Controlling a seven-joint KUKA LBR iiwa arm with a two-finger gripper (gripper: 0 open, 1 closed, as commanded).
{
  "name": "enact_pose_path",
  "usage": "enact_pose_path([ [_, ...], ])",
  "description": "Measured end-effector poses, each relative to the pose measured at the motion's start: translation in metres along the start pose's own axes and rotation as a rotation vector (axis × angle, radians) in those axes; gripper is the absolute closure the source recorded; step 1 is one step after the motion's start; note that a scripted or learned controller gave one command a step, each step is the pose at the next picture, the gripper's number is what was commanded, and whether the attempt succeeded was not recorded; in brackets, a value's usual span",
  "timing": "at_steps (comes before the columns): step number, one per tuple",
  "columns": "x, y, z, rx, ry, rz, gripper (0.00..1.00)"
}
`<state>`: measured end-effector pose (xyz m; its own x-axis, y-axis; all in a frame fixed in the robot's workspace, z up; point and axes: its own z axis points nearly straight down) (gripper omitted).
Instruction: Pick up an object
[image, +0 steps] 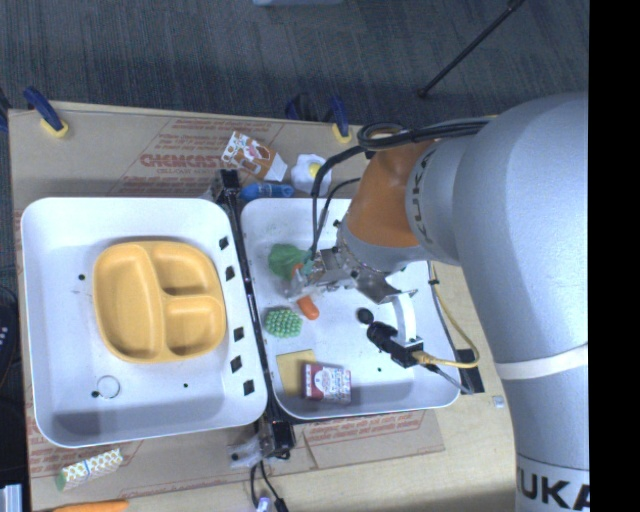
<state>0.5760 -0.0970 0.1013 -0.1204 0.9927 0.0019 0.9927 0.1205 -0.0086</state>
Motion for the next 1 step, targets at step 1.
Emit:
enact_pose_path([
  [1, 0.0511, 0.0123, -0.1482, -0.008, -0.002, -0.032, 1.00],
])
